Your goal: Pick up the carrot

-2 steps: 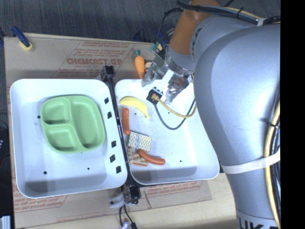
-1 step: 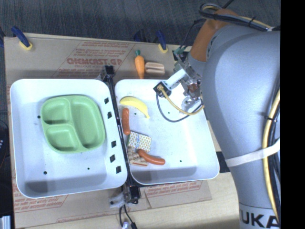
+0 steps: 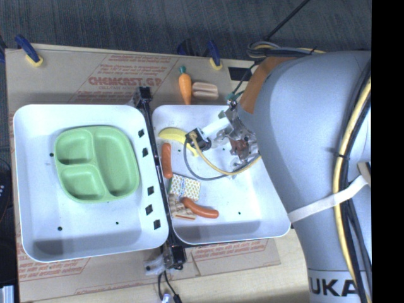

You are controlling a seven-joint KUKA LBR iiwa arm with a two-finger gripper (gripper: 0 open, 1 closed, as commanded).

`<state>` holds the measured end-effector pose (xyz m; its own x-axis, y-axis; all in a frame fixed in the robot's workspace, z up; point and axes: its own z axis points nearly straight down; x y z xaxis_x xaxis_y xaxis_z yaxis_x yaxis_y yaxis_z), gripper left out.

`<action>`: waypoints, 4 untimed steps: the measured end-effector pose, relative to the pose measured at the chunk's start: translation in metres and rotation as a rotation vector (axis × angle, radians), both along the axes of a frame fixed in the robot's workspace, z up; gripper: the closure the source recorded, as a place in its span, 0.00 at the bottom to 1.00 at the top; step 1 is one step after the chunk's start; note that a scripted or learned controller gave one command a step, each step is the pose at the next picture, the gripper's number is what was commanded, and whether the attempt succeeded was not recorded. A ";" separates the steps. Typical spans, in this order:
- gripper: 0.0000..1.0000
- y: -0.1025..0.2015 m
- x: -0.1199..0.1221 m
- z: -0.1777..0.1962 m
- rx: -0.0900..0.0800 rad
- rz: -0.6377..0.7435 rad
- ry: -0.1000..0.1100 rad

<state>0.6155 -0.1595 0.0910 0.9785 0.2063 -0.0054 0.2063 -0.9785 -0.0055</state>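
The carrot (image 3: 184,87) lies on the surface (image 3: 95,74), outside both bins, just past the far rim of the right bin (image 3: 265,219) at about 12 o'clock from that bin's left corner. Its green top points toward the far edge. Just beside it at 3 o'clock sits a small tan and pink block (image 3: 205,91).

The grey arm (image 3: 315,144) fills the right side, and the pincer (image 3: 238,145) hangs over the right bin's far half, at about 4 o'clock from the carrot and well apart from it. Whether the pincer is open or closed cannot be told; wires and metal parts crowd it. A yellow cable (image 3: 211,163) loops below it.

In the right bin lie a banana (image 3: 172,134), a sausage (image 3: 166,160) along the left wall, a patterned packet (image 3: 185,186), and a second sausage (image 3: 202,210) at 6 o'clock from it.

The left bin (image 3: 38,232) holds a green divided plate (image 3: 96,163).
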 end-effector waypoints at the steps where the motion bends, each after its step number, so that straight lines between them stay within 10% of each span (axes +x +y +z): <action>1: 1.00 0.001 0.000 0.010 0.005 0.005 0.004; 2: 1.00 0.090 -0.013 0.191 -0.001 0.075 -0.003; 3: 1.00 0.139 -0.074 0.168 -0.002 0.054 -0.001; 4: 1.00 0.174 -0.047 0.253 -0.003 -0.001 -0.004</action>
